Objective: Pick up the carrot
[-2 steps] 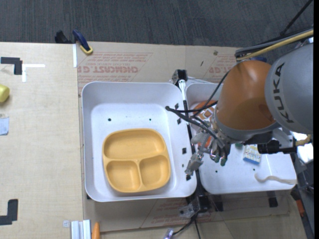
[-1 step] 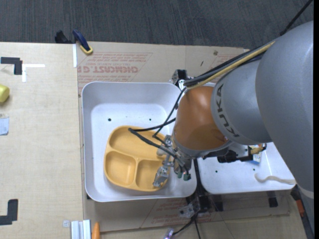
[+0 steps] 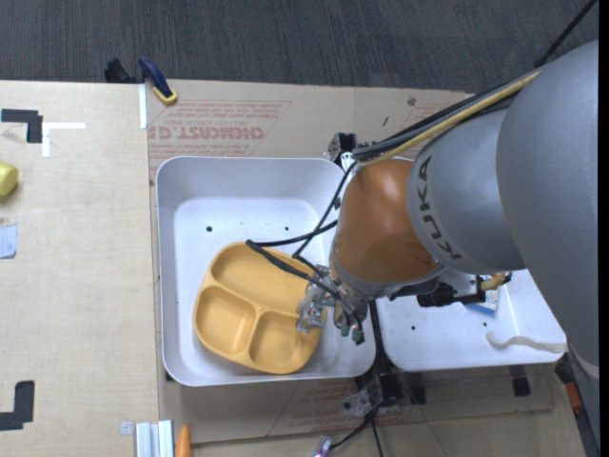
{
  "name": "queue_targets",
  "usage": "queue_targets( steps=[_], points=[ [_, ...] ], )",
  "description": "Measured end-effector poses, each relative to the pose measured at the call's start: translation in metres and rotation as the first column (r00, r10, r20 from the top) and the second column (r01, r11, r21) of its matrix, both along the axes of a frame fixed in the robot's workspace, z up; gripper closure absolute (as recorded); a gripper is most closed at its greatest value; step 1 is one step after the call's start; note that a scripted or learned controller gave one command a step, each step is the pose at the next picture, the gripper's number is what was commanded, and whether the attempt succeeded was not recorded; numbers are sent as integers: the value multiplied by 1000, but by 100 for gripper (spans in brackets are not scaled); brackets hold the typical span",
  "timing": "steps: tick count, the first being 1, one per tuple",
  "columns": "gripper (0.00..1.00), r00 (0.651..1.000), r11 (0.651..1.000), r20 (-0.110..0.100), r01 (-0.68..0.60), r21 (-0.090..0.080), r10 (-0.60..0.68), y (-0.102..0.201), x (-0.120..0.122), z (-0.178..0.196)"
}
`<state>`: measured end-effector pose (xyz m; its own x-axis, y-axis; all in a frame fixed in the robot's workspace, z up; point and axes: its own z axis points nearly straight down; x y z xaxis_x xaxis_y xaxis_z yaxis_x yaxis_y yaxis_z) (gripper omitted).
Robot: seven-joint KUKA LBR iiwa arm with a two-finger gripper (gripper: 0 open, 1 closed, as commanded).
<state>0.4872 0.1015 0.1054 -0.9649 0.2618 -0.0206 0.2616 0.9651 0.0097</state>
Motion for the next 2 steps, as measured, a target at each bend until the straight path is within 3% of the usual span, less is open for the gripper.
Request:
queue_targets(
  steps=[1, 2],
  points=[
    [100, 952, 952, -9, 305, -2, -305, 19, -5, -7],
    [100, 963, 964, -21, 267, 1, -267, 13, 40, -8]
  ],
)
